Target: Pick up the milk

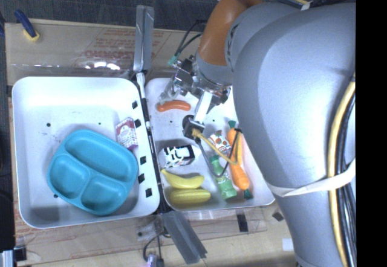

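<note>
The milk carton [179, 154], white with black spots, lay in the right bin [261, 198], close to the wall that this bin shares with the left bin [24, 139], about half way down it. Nothing was holding the carton. Just beside it, toward the near edge, lay a banana [182, 180], and after that a yellowish long thing [189, 197]. An orange carrot [238, 166] and a green bottle [224, 185] lay on the other side of the same bin, apart from the carton. The arm [284, 78] reached in from the right and the claw [181, 81] hung over the far end of the right bin, near a sausage [173, 106] and well apart from the milk carton. I could not tell whether the claw was apart or together. In the left bin a blue divided plate [91, 170] lay flat, and a small red and white packet [126, 133] stood beside it. Both bins rested on the counter [72, 39].
</note>
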